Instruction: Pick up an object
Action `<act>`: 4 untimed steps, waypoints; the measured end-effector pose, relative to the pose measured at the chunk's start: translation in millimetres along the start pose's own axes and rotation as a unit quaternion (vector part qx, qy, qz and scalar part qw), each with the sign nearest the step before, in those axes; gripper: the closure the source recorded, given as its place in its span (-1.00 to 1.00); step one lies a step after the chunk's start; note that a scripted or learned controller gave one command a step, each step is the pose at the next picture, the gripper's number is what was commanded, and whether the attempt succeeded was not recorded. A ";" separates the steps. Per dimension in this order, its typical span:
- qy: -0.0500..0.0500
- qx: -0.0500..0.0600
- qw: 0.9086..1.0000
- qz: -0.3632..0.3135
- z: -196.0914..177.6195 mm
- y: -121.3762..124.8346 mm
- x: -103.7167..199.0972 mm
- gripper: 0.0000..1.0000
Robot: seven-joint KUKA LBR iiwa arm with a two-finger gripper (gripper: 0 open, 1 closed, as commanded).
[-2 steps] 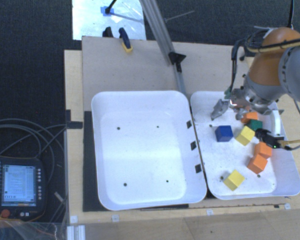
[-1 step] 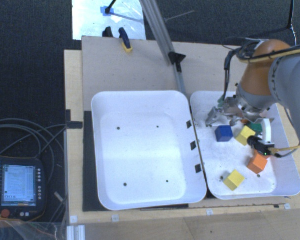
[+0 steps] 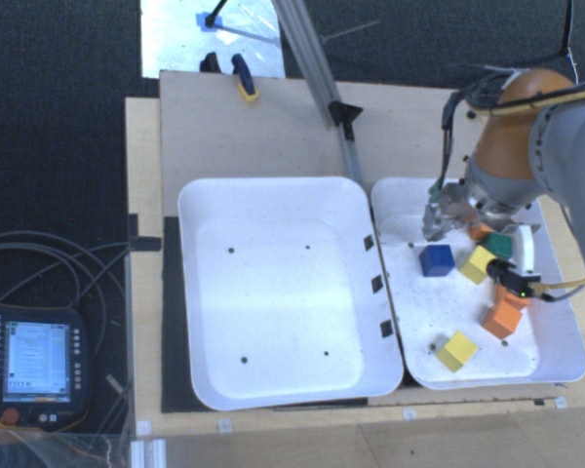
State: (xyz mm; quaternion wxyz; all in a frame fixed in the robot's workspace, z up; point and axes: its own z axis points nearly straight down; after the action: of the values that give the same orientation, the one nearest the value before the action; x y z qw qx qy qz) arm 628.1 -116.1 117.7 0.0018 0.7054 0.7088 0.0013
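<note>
I note dark carpet [image 3: 58, 115] around the tan bench [image 3: 273, 130]; a teach pendant [image 3: 34, 364] lies at eight o'clock.

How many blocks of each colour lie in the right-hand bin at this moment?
Blue block: 1
Yellow blocks: 2
Orange blocks: 2, one partly hidden by the arm
Green block: 1, partly hidden
Total: 6

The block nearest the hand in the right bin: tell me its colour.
Blue. The block shows best in the camera view, just below the hand.
</note>
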 end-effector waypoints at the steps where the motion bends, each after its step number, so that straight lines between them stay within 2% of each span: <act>1: 0.000 -0.001 1.000 0.000 -44.0 3.2 -0.6 1.00; 3: 0.000 -0.002 1.000 0.000 -153.9 -10.0 -2.5 1.00; 4: 0.001 0.001 1.000 -0.003 -141.2 -5.7 53.4 1.00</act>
State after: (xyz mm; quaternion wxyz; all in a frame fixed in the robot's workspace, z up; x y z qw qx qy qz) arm 621.5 -62.6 258.9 0.0001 0.7032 0.7110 0.0013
